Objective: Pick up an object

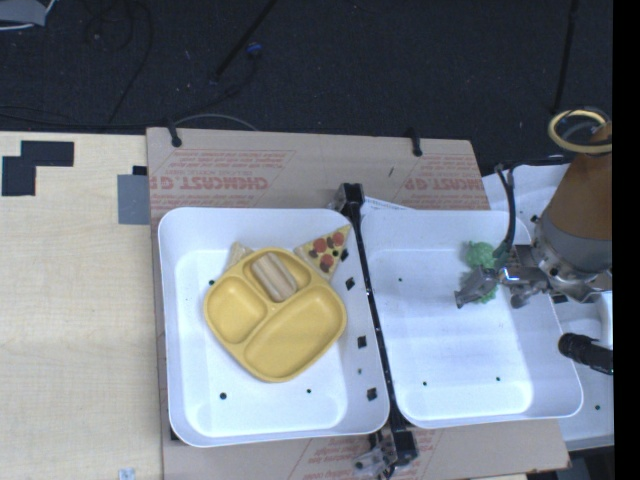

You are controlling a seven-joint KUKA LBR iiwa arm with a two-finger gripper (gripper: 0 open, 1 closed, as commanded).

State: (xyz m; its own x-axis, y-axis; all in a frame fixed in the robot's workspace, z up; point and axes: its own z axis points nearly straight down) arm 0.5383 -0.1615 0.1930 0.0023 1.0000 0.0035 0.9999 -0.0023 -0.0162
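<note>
Just above the tool (pixel 478 293), I saw a green object (pixel 481 255) in the right bin (pixel 450 398); whether its jaws were apart I couldn't tell.

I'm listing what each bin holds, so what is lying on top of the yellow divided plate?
A tan ridged piece lies in the upper compartment of the yellow plate. A pizza slice toy pokes out at its upper right edge. The plate hides whatever is under it.
</note>
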